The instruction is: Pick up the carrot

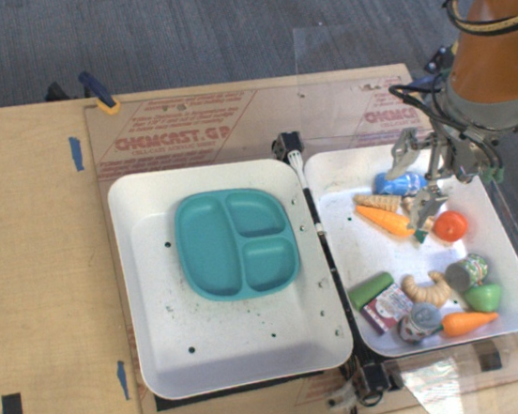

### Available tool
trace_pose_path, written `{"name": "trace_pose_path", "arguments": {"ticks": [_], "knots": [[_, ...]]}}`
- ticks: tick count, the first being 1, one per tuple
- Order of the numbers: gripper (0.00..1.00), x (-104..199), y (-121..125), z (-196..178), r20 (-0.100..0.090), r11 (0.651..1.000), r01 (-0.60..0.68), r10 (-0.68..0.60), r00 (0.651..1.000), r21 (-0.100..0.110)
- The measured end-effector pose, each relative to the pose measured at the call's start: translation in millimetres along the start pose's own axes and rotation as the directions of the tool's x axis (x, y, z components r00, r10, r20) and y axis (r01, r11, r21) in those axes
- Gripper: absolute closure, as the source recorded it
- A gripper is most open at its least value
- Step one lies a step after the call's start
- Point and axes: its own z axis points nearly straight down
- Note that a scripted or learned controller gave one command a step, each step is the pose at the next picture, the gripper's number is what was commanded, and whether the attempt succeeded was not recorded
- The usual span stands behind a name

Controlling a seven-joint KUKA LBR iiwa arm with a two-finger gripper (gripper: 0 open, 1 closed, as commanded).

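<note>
Two white bins side by side on the bench. In the left bin [147, 292], a teal divided plate [237, 242] near the middle, with bare floor along the left wall, the front wall and the back corners. Down the centre, both bins' rims meeting at a black divider bar [317, 231]. In the right bin [331, 182], open floor at the back left corner; clutter toward the right and front. Carrot [384, 220] lying tilted in the upper middle of that bin, a pale cone [378, 201] just behind it, a blue toy [398, 181] beyond. Gripper [425, 212] hanging just right of the carrot's thick end, fingers slightly spread, nothing visibly between them. Red tomato [450, 226] close on the gripper's right. Along the front: green block [371, 287], dark red packet [386, 308], croissant [428, 289], grey lump [459, 274], green fruit [485, 296], second carrot [467, 322] against the front rim.
</note>
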Motion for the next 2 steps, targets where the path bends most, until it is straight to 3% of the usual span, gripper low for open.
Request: {"name": "trace_pose_path", "arguments": {"ticks": [1,2], "knots": [[0.0,15,15,110,-0.01,0.987,0.16,-0.16,0.987,-0.005],[0.0,24,6,133,0.008,0.998,-0.069,0.069,0.998,-0.001]]}}
